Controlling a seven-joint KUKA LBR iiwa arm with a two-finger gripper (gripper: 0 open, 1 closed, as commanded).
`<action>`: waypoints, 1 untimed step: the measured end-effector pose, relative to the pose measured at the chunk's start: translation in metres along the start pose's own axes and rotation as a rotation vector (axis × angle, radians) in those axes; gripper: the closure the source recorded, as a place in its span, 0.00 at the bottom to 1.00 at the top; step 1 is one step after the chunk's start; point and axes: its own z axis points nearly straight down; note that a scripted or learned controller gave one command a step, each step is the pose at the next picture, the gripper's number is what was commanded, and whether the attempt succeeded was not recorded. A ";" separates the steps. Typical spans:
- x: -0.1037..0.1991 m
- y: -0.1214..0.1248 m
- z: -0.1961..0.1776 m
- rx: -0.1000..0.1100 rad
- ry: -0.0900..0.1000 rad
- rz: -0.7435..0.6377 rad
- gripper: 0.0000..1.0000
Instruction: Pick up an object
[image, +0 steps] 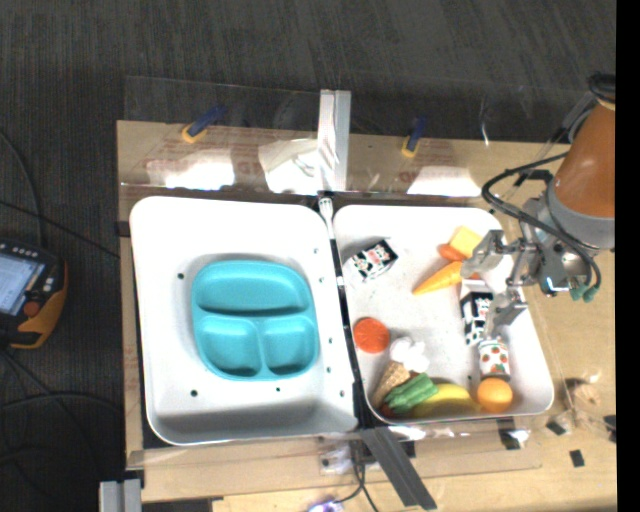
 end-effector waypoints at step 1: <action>-0.036 -0.032 0.112 0.001 0.002 0.028 0.00</action>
